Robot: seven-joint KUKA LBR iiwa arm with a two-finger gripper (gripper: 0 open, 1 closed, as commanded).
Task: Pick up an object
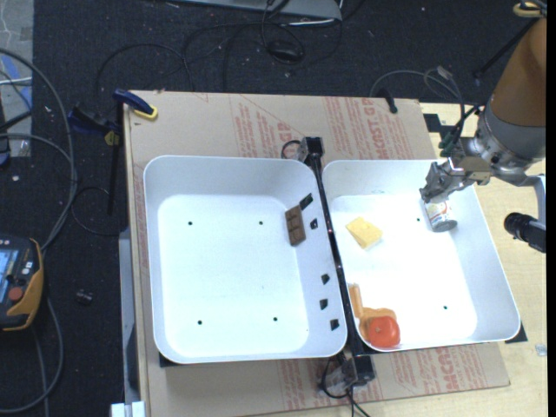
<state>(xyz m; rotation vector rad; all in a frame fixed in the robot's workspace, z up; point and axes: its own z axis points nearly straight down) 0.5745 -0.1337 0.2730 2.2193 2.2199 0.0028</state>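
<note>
My gripper [439,187] hangs over the far right part of the right bin [486,259]. Directly beneath its tip is a small silver can with red markings [440,216], tilted and touching or nearly touching the gripper. A yellow wedge [364,231] lies left of the can on the bin floor. At the bin's near left corner, a red ball [382,329] sits beside an orange stick [356,301]. In the left bin [174,259], a brown bar [296,225] rests near the right wall.
Small black clips [326,278] run along the divider between the bins. The bins stand on a cardboard sheet [261,120]. Cables and a yellow-handled clamp [137,105] lie beyond the far left corner.
</note>
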